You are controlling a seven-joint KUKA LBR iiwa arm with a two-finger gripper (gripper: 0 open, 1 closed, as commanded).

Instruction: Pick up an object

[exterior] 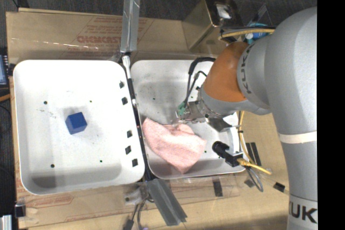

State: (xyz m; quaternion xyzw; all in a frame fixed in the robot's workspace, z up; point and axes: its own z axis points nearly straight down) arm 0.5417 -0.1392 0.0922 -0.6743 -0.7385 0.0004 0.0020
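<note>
1. Camera view: the tool (186,115) sits low in the right bin (161,81), at the far edge of the pink cloth (173,144); whether it is clenched or released cannot be told.
2. The cloth lies crumpled against that bin's near wall, leaving bare floor toward the far left corner.
3. The left bin (32,116) holds a blue cube (76,122) left of centre, well apart from every wall.
4. The bins rest on a brown cardboard-covered worktop (54,32); dark floor lies beyond its far edge.
</note>
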